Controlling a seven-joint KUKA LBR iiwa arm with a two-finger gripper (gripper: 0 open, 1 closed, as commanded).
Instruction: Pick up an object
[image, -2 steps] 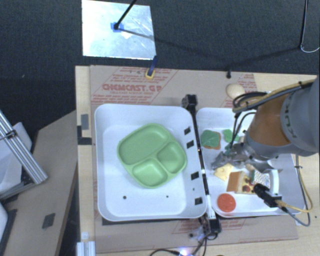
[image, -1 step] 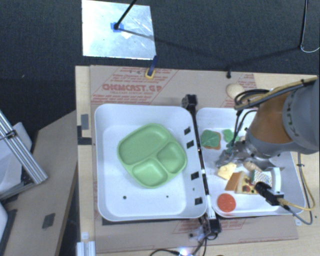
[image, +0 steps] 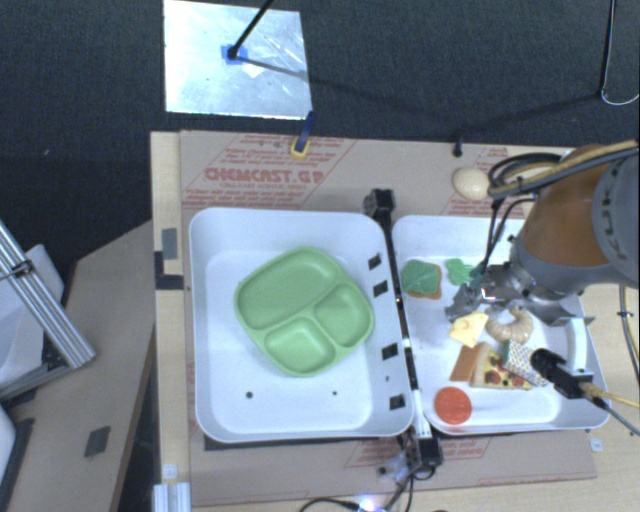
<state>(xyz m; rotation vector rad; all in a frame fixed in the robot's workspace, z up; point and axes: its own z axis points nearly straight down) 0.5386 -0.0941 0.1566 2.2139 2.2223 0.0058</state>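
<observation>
I see the gripper (image: 478, 297) low over the right white bin (image: 425, 232), above the yellow cheese-like wedge (image: 467, 328), presumably lining up; fingers' spread: cannot tell.

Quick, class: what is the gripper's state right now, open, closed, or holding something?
Gripper: cannot be told; it sits low over the right bin among the toy food.

Bench (image: 170, 330) bears cardboard sheet (image: 270, 170); on sheet, two white bins side by side: left bin (image: 215, 400), right bin (image: 420, 225); egg-like object (image: 469, 182) far right.
</observation>
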